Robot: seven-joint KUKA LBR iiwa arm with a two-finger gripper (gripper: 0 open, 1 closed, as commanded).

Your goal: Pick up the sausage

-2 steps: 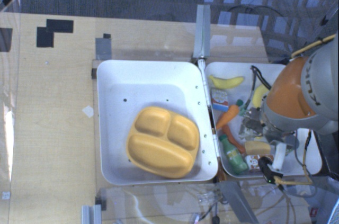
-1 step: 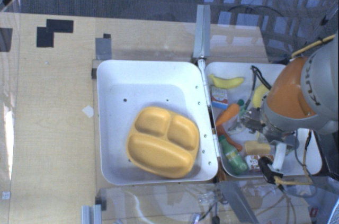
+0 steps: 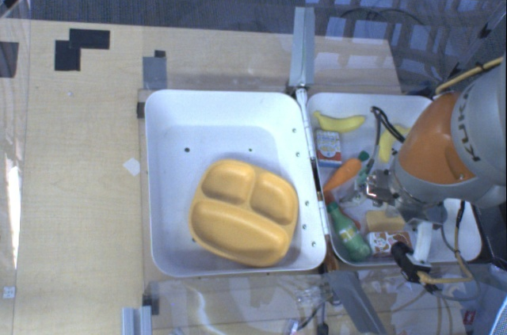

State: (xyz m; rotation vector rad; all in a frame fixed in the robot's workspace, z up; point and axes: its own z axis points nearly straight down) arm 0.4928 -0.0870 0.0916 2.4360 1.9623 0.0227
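**A:** Guessing we haven't got it yet?

**B:** Nope. Stubby brown sausage sits in our shallow white right bin, beside the green plastic bottle. Grey two-finger gripper hovers close above it, open or closed we can't tell.

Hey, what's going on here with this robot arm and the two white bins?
A grey arm with an orange band is reaching from the right into the right bin, which holds small toy foods: a banana, a carrot, a green bottle and a small carton. Its wrist hangs low over that clutter. The left bin holds a yellow divided tray. I can't pick out a sausage or see anything gripped.
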